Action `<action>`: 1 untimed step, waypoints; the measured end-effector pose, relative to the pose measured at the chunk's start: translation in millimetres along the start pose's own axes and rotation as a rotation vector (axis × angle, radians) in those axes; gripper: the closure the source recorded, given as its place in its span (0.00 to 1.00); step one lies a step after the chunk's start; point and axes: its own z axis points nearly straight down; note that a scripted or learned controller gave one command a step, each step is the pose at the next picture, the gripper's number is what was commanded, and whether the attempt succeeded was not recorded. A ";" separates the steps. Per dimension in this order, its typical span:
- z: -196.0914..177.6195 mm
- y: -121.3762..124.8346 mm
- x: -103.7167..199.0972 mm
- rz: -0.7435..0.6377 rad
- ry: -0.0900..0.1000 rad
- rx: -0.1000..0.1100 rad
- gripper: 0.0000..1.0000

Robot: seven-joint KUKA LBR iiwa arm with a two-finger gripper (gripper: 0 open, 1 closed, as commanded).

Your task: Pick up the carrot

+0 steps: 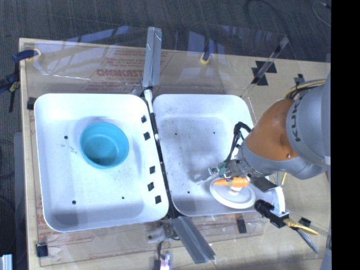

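The carrot (235,180) is lying on a white plate (232,197) in the near right corner of the right bin (191,122). The gripper (225,172) is hanging just over it; I cannot tell how its jaws are standing. It could be pushing the carrot off the plate, or grabbing the plate edge instead. Far left, a blue bowl (104,144) is sitting in the left bin (56,196).

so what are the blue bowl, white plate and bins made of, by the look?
Blue bowl: probably plastic, uniform matte colour, soft sheen.
White plate: plastic or ceramic, smooth and glossy; can't tell which.
Bins: likely moulded plastic, rounded corners, white and scuffed with dark specks.
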 end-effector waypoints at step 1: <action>-1.5 2.5 -1.6 0.289 -0.005 -0.010 0.00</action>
